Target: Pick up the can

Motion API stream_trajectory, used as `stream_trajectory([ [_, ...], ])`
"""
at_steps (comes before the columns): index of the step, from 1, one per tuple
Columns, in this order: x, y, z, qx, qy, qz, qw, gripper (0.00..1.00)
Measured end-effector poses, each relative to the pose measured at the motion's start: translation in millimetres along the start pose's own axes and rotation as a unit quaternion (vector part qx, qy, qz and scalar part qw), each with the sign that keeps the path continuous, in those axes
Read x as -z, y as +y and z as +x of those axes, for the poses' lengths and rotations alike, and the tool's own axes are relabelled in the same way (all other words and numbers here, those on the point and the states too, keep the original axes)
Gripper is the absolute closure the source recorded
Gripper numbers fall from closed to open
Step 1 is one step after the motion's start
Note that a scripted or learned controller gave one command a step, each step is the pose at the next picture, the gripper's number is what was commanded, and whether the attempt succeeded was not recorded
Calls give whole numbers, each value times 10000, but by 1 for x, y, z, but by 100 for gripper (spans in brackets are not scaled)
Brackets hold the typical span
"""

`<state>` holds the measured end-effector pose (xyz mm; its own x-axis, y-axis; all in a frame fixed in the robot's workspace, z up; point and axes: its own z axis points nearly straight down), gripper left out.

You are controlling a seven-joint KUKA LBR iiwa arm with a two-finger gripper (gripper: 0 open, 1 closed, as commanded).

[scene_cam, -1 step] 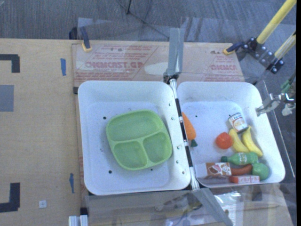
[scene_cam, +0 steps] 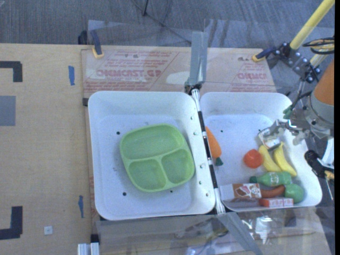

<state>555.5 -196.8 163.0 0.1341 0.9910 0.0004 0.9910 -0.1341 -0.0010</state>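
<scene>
A can [scene_cam: 246,191] with a red and brown label lies on its side at the front edge of the right bin [scene_cam: 239,110]. My gripper [scene_cam: 272,135] hangs low over the right part of that bin, just above the top of the yellow bananas [scene_cam: 277,161]. It is well behind the can and somewhat to its right, apart from it. The arm with its orange band [scene_cam: 325,89] comes in from the right edge.
Around the can lie a green bottle [scene_cam: 276,178], a red item [scene_cam: 271,191] and a green item [scene_cam: 295,193]. An orange ball [scene_cam: 253,158] sits left of the bananas, and a carrot [scene_cam: 213,144] lies by the divider. The left bin [scene_cam: 106,116] holds a green divided plate [scene_cam: 156,157].
</scene>
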Motion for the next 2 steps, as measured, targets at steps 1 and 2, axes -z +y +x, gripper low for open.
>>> stream_trajectory([
  [1,-75,29,14,-219,-1,-37,9998,0],
  [2,-64,30,12,-217,-19,-57,9997,100],
])
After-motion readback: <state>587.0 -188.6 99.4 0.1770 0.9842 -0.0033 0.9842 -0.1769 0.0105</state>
